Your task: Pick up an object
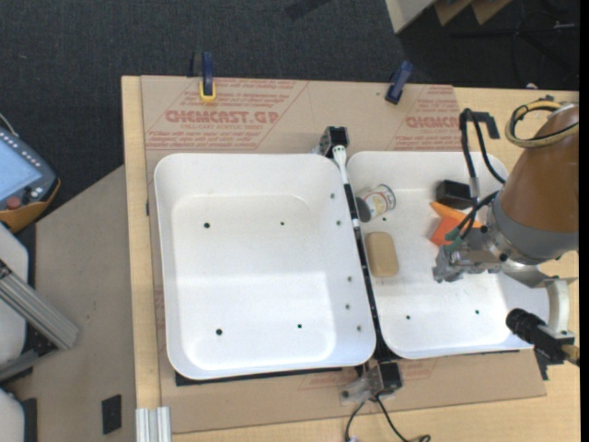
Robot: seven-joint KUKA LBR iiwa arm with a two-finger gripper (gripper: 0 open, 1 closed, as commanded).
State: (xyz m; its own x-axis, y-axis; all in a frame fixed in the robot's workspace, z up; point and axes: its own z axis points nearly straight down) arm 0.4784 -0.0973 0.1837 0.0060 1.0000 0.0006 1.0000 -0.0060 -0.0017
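Over the right bin [414,334], the gripper [453,265] hung low above the floor, the arm [543,201] reaching in from the right. Grip state: cannot tell; nothing was seen in its grasp. An orange object [444,221] lay just beside the gripper, partly hidden by it, with a black object [453,191] just behind. A tan oblong block [382,253] lay near the bin's left wall, a small clear jar [375,201] on its side behind it. Left bin [184,339] alongside.
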